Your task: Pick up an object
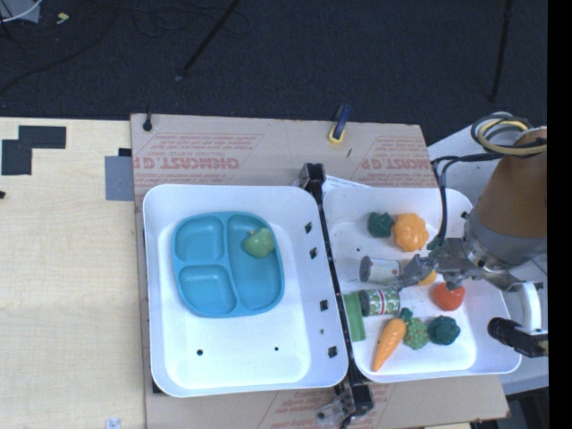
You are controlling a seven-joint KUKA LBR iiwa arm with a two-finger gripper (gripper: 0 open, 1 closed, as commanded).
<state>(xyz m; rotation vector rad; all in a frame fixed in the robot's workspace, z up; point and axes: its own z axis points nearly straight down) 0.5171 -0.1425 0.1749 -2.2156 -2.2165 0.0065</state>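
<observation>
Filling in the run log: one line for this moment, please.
arm: over right bin | gripper: low among toys, near orange pepper | grasp: unclear | left bin: blue tray, green toy

The grey arm with its orange band (pixel 520 186) reaches in from the right edge of the view, its wrist bent low over the right half of the right-hand bin. The dark two-finger gripper (pixel 416 271) points leftward toward that bin's middle.
</observation>
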